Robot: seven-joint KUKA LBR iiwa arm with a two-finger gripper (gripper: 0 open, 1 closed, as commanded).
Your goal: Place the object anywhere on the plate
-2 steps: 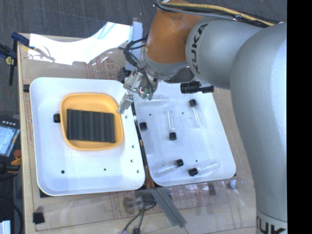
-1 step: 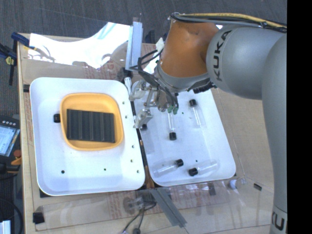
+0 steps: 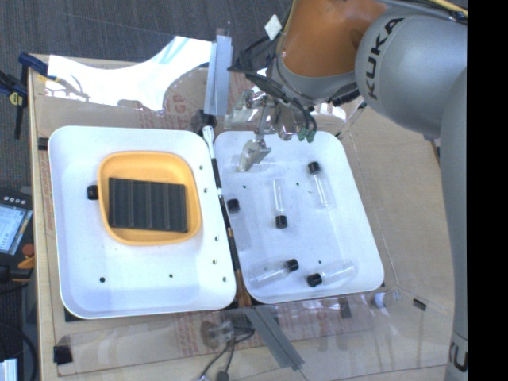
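We see yellow plate in left bin, bare of vials. Clear vials lie in right bin. Gripper hovers upper centre, grip state unclear. We judge placing not begun.

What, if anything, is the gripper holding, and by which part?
Cannot be told. The gripper hangs over the right bin's far corner, and no tube shows between its tips.

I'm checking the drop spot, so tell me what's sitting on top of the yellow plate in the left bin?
A dark ribbed rectangular insert lies flat on the yellow plate, covering most of its middle. The plate's surface beneath the insert is hidden. The clear vials lie in the right bin.
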